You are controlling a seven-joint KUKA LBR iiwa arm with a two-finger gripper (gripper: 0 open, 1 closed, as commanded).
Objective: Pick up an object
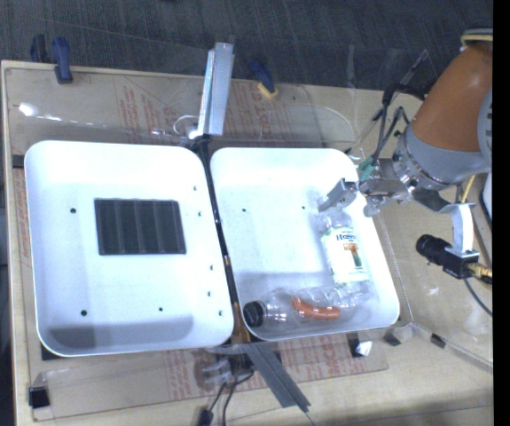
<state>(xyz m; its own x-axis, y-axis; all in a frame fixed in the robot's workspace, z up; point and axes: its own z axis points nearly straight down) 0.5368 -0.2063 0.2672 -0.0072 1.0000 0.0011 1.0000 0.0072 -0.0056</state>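
Dark carpet surrounds a wooden bench point(432, 291) bearing two shallow white bins side by side; the gripper point(348, 195) hovers over the right bin point(263, 193) near its three o'clock wall, its fingers spread apart with nothing between them; just below them, toward five o'clock, a clear plastic bottle with a white label point(345, 254) lies lengthwise; along the bin's six o'clock wall lies a second clear bottle with a black cap point(303, 309), orange showing inside it, touching the first bottle's lower end; the left bin point(68, 185) holds a dark ribbed rectangular pad point(139, 226) near its centre.
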